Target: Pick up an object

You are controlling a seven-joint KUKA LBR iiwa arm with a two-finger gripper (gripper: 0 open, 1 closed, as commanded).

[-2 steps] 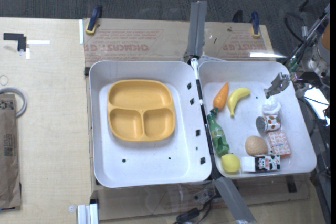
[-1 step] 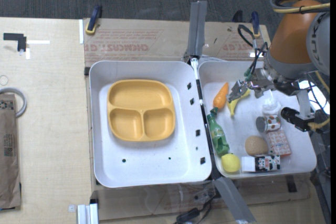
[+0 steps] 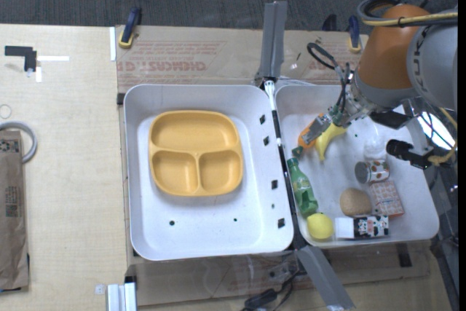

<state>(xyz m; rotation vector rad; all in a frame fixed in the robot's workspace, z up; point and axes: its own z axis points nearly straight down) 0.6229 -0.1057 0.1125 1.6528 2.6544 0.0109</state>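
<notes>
My gripper [image 3: 339,115] hangs low over the back of the right bin [image 3: 415,233], under the orange band of the arm. Directly beneath and left of it lie a yellow banana [image 3: 329,139] and an orange carrot-like item [image 3: 314,130], side by side. The gripper's tip sits at or just above the banana's upper end; whether they touch is unclear. A green bottle [image 3: 301,188] lies along the bin's left wall. Near the front are a yellow lemon [image 3: 319,226], a brown potato-like lump [image 3: 354,202], a small can [image 3: 371,171], a pink packet [image 3: 386,198] and a black-and-white carton [image 3: 368,227].
The left bin [image 3: 145,229] holds a yellow divided plate [image 3: 195,153]. A grey divider bar [image 3: 274,40] runs between the bins at the back. Cables and a black fixture [image 3: 408,151] hang by the arm over the right bin's right side.
</notes>
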